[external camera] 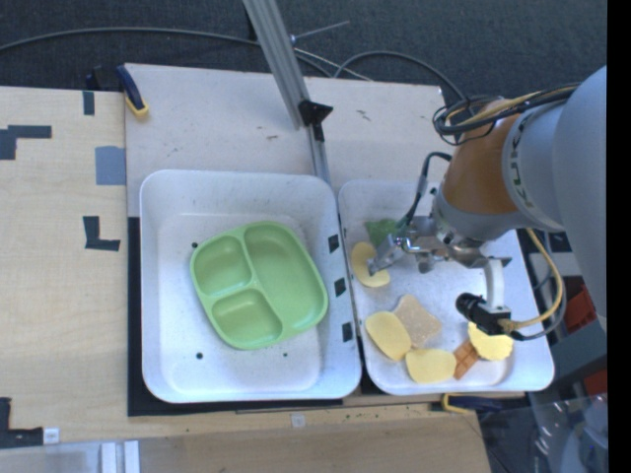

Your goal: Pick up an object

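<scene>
- Here we see the arm (513, 166) reaching in from the right of the frame, with the pincer (394, 249) low over the upper left part of the right bin (537, 363).
- We cannot tell whether the pincer is apart or together; nothing is visibly held.
- The nearest candidates are a yellow round piece (369, 264) just beside the pincer's tip and a green piece (382, 231) just above it.
- Further pieces lie lower in that bin: a tan slice (419, 321), a yellow piece (388, 334) touching it, and another yellow one (430, 366).
- The left bin (158, 264) holds a green divided tray (258, 285).
- We judge this to be the approach step; next the pincer would need to settle over one piece and close on it squarely.
</scene>
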You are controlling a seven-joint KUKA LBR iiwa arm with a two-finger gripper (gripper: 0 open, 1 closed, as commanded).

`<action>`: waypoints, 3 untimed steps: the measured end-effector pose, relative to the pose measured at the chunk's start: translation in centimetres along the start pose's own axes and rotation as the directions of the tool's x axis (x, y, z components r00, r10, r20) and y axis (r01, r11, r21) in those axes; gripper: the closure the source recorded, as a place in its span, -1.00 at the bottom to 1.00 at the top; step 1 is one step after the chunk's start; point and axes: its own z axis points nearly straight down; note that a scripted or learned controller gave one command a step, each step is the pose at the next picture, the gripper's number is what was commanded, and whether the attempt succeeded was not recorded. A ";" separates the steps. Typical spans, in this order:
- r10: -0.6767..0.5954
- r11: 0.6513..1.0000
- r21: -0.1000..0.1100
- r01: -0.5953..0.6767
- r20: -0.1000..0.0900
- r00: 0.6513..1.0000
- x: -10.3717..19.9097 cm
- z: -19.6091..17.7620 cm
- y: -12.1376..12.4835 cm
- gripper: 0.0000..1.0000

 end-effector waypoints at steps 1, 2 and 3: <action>-0.002 1.000 -0.004 0.002 0.000 1.000 0.0 -1.3 0.1 1.00; -0.001 1.000 -0.012 0.001 0.001 1.000 0.4 -7.5 -0.1 1.00; 0.000 1.000 -0.012 0.000 0.001 1.000 -0.3 -12.0 0.0 1.00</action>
